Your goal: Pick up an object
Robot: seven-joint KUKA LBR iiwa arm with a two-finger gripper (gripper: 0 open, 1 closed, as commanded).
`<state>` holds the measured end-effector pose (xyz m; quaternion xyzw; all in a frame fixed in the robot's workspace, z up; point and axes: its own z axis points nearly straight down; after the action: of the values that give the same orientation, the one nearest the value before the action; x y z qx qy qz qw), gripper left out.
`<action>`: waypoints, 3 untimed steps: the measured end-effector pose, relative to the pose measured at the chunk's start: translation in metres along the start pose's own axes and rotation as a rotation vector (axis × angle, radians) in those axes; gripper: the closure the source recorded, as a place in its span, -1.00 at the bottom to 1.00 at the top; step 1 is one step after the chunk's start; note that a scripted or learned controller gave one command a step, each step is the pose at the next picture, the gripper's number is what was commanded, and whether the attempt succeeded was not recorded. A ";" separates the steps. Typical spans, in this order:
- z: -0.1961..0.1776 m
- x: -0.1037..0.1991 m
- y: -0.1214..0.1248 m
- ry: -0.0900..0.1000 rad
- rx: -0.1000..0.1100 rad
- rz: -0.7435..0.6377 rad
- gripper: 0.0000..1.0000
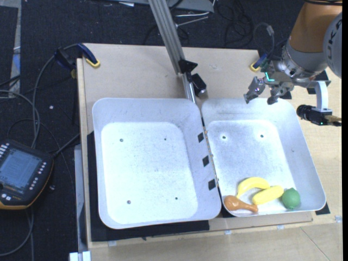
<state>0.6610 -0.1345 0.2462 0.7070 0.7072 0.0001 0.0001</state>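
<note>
Yellow bananas lie at the near edge of the right bin, long axes slanted; the gripper, released and holding nothing, hangs over the far edge.

Two white bins are sitting side by side below and left of the claw. Two yellow bananas are lying well below the claw in the nearer bin, with one green lime and one orange-brown drumstick-shaped toy lying beside them.
</note>
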 end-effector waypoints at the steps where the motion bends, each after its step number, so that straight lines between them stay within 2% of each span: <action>1: 0.000 0.000 0.000 0.000 0.000 0.000 -1.00; 3: 0.121 0.005 -0.011 0.001 0.005 0.000 -1.00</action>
<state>0.6499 -0.1297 0.1247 0.7070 0.7072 -0.0015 -0.0021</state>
